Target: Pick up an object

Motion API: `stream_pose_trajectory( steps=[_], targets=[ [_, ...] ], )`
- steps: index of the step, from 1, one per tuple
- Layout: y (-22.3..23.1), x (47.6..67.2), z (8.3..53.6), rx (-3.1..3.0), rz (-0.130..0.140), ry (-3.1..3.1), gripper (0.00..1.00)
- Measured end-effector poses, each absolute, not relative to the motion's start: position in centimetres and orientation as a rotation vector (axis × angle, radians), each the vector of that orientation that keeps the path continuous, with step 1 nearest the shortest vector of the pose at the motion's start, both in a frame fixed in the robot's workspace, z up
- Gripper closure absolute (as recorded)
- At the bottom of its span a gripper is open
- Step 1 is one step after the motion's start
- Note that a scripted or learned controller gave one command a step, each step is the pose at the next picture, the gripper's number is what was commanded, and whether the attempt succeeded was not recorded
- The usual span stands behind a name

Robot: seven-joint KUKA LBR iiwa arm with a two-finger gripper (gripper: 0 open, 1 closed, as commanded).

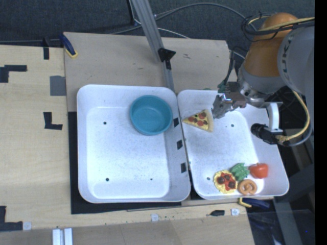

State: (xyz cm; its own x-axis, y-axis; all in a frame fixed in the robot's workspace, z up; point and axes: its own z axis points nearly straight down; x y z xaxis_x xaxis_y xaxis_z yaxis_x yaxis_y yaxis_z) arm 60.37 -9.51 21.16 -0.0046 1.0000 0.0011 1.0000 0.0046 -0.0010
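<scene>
Two white bins sit side by side, and the pizza slice (pixel 200 120) lies in the right bin (pixel 225 147) close to the divider it shares with the left bin (pixel 122 162), toward the far rim. The gripper (pixel 220 107) hangs just beside the slice on its right, low over the bin floor; whether its fingers are spread or closed I cannot tell, and nothing shows between them. The likely trouble is a miss: the slice is flat and thin, so fingers coming down off-centre could push it against the divider wall. Right of the slice the bin floor lies bare, giving room to approach. A blue bowl (pixel 150 115) sits beyond the divider, and small toy foods (pixel 239 177) cluster well away from the slice.
</scene>
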Motion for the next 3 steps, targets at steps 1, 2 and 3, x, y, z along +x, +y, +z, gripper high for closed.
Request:
stream_pose_trajectory(
  steps=[1,2,3],
  targets=[
    [-3.5,60.8,20.7,-2.215,-0.001,-2.226,1.0],
    [1.9,62.1,20.9,-2.216,0.0,-2.225,1.0],
    [7.4,62.5,20.7,-2.215,0.0,-2.226,1.0]
  ],
)
